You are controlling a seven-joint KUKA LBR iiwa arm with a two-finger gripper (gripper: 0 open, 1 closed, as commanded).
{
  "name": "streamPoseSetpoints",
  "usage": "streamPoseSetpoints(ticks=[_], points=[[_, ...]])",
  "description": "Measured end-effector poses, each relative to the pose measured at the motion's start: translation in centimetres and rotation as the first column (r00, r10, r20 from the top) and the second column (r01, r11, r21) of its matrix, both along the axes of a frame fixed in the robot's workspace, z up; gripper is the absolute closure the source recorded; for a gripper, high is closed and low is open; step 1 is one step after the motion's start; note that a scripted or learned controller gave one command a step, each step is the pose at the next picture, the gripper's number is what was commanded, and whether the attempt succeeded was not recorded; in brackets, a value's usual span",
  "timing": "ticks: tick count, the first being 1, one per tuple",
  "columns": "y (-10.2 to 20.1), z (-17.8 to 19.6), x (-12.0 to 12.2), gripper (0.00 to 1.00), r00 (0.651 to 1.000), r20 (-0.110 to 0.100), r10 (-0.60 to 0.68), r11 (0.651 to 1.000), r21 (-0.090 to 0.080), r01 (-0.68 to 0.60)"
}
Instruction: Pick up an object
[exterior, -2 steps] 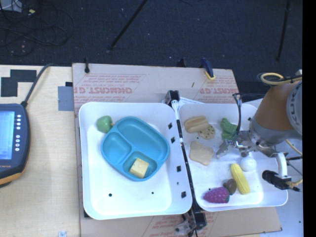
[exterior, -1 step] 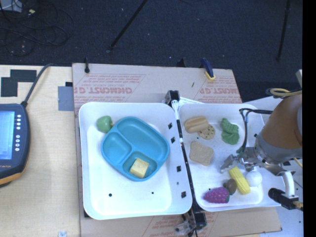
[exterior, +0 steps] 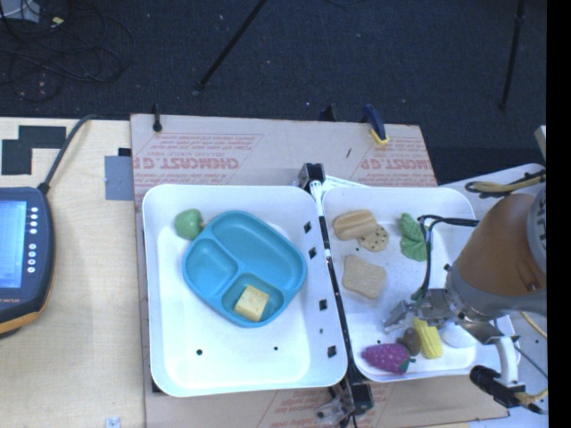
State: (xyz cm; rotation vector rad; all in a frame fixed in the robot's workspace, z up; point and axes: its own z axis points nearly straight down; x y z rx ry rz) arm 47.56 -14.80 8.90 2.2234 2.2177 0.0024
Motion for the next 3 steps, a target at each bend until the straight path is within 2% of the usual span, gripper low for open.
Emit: streamPoseSetpoints(ticks=[1,2,3], points=[[-1.7,0.0,0.1,0.0,1.0,-0.002,0.004,1.0,0.003,-0.004],[-1.6,0.0,0.1,0.0,1.0,-0.001,-0.001,1.0,0.001,0.001],[0.4,0.0,0.1,0.0,1.0,0.0,0.001,1.0,-0.002,-0.001]])
